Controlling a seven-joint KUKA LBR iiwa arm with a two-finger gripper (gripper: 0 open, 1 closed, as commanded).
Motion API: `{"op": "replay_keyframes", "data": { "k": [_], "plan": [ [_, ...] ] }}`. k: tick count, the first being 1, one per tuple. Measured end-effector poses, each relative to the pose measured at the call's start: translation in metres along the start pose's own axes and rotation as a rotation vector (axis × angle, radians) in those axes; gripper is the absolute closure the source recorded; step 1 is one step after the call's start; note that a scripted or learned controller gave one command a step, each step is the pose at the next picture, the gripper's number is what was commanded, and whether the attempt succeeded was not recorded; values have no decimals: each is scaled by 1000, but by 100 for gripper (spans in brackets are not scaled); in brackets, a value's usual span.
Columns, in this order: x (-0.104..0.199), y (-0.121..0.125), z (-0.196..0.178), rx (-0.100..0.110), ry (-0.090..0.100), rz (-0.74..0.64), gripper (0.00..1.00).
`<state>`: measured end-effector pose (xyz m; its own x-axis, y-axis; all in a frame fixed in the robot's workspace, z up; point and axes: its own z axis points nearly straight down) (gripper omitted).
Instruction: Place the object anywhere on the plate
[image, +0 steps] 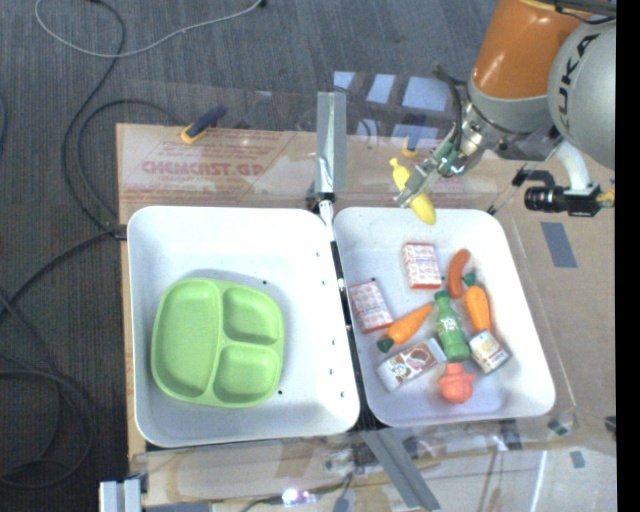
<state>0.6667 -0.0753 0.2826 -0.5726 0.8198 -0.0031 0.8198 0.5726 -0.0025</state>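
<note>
Nearest, in the right bin (520, 300): small cartons with print too small to read, beside a green bottle (451, 328) and carrots. In the left bin (180, 225), a green plate (217, 342). Farther back, "KUKA" partly legible on the arm (590, 70). Gripper (418, 192) closed on a yellow object (415, 195), raised over the right bin's far rim.

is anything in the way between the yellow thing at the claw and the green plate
Nothing visible blocks it. The yellow object sits between the fingers of the claw, raised over the right bin's far rim. The plate lies in the left bin; between them are just the low bin rims.
</note>
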Motion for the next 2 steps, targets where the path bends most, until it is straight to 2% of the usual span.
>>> {"op": "replay_keyframes", "data": {
  "k": [1,2],
  "plan": [
    [0,-9,-27,-3,-1,-221,100],
    [95,-28,-20,-4,2,-381,100]
  ]
}}
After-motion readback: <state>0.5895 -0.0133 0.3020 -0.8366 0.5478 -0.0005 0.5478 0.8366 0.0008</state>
